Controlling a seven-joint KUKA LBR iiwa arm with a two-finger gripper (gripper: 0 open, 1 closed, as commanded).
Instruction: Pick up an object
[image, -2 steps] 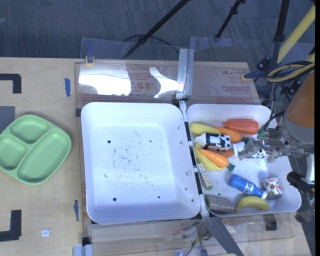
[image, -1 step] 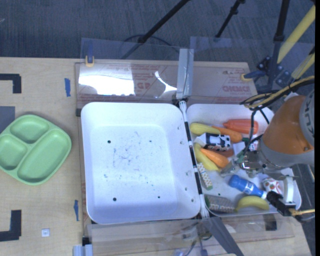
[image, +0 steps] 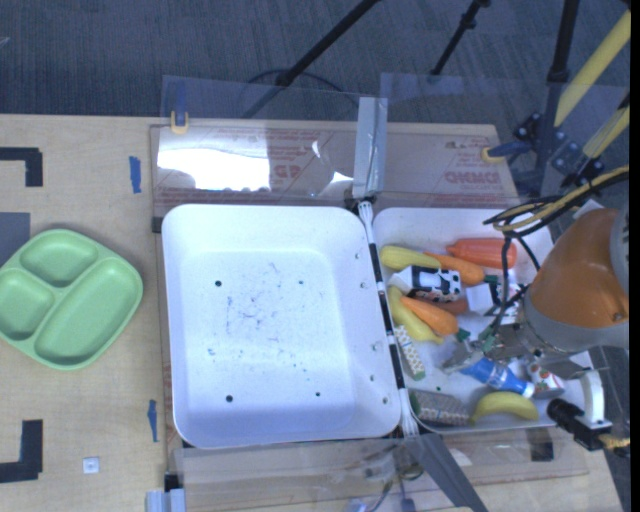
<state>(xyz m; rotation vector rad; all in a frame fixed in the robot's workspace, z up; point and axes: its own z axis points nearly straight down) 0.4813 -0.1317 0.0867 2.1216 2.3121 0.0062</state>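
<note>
Camera view: we find the arm (image: 585, 285) low over the right bin (image: 400, 225), reaching in among its clutter. We cannot tell the fingers' state; next, a confirmed grip before lifting.

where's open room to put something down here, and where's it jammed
The left bin has its whole white floor bare, bordered by the divider on its right. Bare bench wood lies above the green divided plate. The right bin is crowded: bananas, carrots and packets under the arm.

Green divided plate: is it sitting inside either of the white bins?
No, the green divided plate lies on the wooden bench, left of the left white bin.
</note>
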